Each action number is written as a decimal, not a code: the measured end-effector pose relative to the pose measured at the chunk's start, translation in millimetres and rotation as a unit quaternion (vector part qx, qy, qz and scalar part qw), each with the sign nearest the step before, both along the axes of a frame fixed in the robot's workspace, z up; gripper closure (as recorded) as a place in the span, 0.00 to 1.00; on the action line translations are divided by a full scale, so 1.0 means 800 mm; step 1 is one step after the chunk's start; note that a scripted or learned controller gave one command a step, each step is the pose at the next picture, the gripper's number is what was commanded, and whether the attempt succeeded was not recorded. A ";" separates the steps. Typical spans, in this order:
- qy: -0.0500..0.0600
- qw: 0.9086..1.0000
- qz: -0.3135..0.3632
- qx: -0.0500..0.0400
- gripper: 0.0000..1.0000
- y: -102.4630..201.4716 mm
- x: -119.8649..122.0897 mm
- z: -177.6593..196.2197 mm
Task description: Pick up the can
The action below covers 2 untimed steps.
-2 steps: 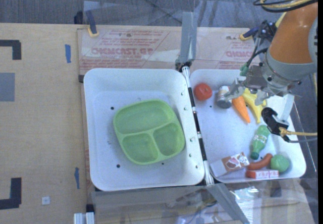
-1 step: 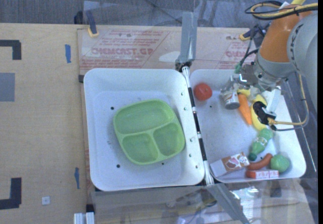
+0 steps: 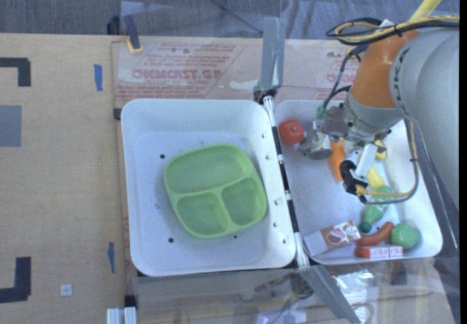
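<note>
- The desk spreads wide and bare to the left of the bins, with cardboard lying behind them.
- The arm comes in from the right and covers the far right corner of the right bin.
- The left bin has open floor all round its plate, most of it along the far and left walls.
- The right bin touches the left bin along the shared middle edge. Its centre and near-left floor are open.
- A green divided plate lies flat in the middle of the left bin, clear of every wall.
- The end effector sits low in the far part of the right bin; I cannot tell whether it is apart or together.
- The can seems to be the small grey shape right at the end effector, too blurred to be sure.
- A red tomato lies near the shared edge, just beside the end effector.
- A small carton, a red sausage and a green ball crowd the near wall.
</note>
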State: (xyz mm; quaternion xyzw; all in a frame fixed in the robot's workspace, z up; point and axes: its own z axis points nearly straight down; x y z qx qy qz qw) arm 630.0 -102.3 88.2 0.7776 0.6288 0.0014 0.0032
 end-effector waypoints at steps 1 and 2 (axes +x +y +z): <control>-0.003 1.000 0.000 0.000 1.00 0.000 0.003 0.016; 0.003 1.000 -0.025 0.001 1.00 0.055 0.046 0.139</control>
